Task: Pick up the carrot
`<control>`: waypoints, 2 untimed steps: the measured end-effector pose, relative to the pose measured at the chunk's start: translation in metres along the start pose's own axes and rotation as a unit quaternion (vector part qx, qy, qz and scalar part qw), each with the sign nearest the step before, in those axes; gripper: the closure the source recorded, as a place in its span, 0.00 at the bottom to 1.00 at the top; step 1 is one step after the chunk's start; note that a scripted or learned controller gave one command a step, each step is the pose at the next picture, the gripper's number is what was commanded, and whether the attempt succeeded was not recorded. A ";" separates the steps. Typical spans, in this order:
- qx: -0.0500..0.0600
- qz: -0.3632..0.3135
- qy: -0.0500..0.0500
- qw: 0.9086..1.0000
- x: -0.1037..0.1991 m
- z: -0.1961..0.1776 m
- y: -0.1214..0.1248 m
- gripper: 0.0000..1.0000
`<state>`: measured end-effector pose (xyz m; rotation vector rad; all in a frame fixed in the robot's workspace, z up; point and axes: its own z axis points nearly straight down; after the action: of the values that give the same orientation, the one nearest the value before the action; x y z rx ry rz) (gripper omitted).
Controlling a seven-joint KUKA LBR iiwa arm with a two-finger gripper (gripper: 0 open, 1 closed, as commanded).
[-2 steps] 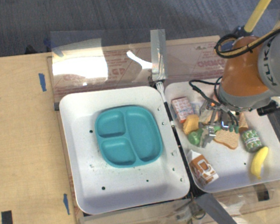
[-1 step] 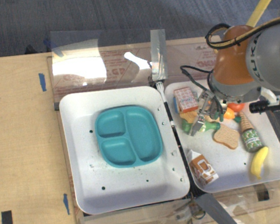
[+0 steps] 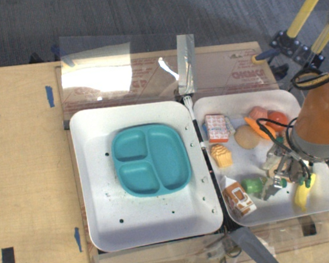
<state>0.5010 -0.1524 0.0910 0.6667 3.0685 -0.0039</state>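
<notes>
Over the right white bin, we cannot tell the metallic tool's state; the tapered orange carrot lies near it.

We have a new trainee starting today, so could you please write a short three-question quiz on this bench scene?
1. True or false: the teal plate sits in the left bin.
2. Which bin holds the carrot? A) left B) right
3. Fill in: the gripper hovers near the green toy and the yellow ____.

Key: 1 true; 2 B; 3 banana.
</notes>
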 end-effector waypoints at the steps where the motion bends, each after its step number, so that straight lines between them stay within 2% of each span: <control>1: -0.003 0.047 -0.004 0.999 -0.076 0.002 0.013 0.00; 2: -0.003 0.124 0.001 0.992 -0.135 0.004 0.006 0.00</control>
<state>0.6263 -0.2032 0.0874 1.0423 2.9632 0.0055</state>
